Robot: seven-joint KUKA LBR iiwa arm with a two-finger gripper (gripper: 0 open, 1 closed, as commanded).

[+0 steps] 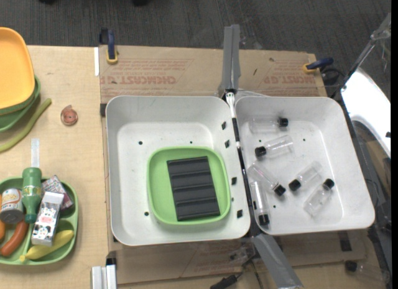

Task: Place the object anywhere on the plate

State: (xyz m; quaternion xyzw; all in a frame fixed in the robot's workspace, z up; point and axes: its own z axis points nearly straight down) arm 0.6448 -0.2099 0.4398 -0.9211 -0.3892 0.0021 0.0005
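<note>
I see the square green plastic plate [158, 210] centred in the left white bin [124, 126], clear black-capped vials [273, 148] scattered in the right bin [348, 151]; tool state: cannot tell.

Green plate [159, 176], rounded-square, sits flat in left bin w/ a dark ribbed block [193, 188] lying on its centre. Clear vials w/ black caps [273, 148] lie scattered on their sides in right bin, approx six, well apart from plate.

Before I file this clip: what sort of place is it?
Likely a robot lab bench: two white bins on cardboard, clear vials, a green plate, and toy food.
</note>
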